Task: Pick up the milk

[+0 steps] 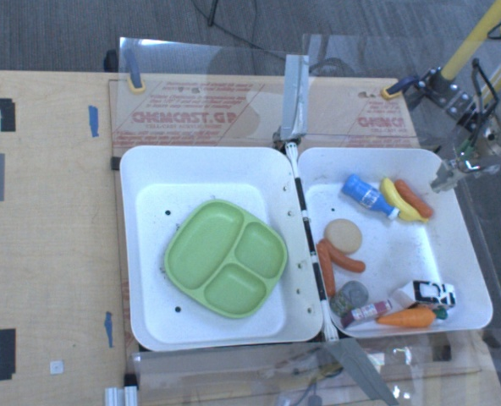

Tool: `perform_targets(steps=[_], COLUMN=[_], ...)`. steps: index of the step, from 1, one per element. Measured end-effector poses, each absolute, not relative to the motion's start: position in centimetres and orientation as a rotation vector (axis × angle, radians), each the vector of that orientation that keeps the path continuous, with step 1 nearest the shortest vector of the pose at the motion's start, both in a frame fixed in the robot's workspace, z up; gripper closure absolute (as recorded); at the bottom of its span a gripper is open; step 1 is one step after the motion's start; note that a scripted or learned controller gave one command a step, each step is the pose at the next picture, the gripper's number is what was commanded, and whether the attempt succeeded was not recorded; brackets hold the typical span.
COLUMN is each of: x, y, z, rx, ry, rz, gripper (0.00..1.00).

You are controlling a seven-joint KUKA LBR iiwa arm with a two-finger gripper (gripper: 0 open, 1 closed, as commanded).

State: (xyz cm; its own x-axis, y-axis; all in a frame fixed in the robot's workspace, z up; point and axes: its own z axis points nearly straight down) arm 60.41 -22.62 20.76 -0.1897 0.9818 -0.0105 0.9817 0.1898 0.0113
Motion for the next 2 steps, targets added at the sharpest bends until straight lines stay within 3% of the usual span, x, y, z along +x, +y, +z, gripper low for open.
perform_targets(steps=[1,2], x=[60.52,60.52], y=[-22.70,-22.68], z=[21.89,21.87], rx=[1.985,1.985], ry=[2.407,2.408], rz=[0.004,0.004], gripper=[1.00,0.00])
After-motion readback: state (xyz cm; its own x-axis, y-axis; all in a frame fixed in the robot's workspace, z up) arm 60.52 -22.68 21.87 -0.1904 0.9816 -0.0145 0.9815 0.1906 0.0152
